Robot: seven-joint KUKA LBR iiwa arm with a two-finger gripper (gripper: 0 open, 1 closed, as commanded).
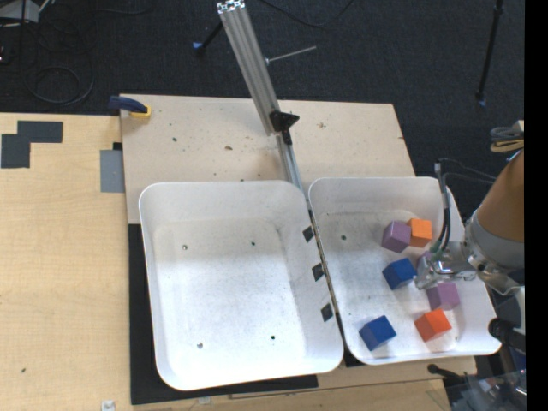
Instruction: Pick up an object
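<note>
The right bin (360, 199) holds several small blocks. A purple block (396, 236) and an orange block (420, 231) sit together near its back right. A blue block (398, 273) lies mid-bin, another blue block (377, 331) near the front. A second purple block (443, 295) and a second orange block (433, 324) lie at the right side. My gripper (432, 276) is low in the right bin, between the mid-bin blue block and the right-side purple block, close to both. Nothing shows between its fingers.
The left bin (171, 229) stands beside the right one, with black clips (317, 271) along the shared rim. A slanted aluminium bar (253, 67) rises behind the bins. Wooden board lies to the left, dark floor behind.
</note>
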